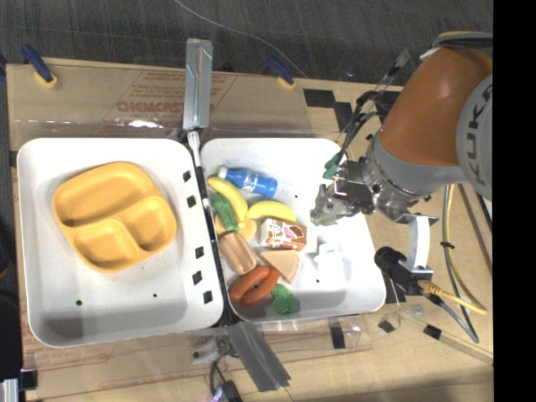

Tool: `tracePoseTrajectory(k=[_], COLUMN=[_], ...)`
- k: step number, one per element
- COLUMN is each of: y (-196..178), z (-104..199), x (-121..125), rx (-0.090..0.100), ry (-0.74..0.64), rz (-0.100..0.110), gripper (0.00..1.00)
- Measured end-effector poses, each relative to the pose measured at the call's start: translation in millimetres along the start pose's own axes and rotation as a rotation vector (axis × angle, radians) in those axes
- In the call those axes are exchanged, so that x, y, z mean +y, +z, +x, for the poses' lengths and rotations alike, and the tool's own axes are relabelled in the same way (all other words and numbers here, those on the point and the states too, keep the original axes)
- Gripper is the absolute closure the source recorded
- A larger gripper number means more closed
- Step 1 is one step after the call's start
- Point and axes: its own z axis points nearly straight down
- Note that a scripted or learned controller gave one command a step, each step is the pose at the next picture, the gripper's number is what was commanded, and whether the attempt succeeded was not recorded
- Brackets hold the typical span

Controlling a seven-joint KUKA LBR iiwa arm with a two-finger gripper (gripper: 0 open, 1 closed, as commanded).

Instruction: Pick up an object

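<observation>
The right bin holds a pile of toy food along its left side. In it lie a blue bottle, two yellow bananas, a printed snack packet, a tan bread slice, a red sausage and green broccoli. My gripper hangs over the right half of this bin, just right of the nearer banana and the packet. I see nothing hanging from it.
A yellow divided plate lies in the left bin. A metal clamp bar stands at the back between the bins. Cables and a black fitting sit off the right bin's right rim.
</observation>
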Motion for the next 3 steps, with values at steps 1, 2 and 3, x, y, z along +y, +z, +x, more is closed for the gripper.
tracePoseTrajectory(k=[1,2,3], y=[-36.4,116.7,62.7], z=[-68.0,1.3,-23.7], x=[7.9,11.5,55.4], rx=[-0.001,0.002,0.0], ry=[-0.152,-0.147,0.196], rz=[-0.005,0.01,-0.003], gripper=[1.0,1.0,1.0])
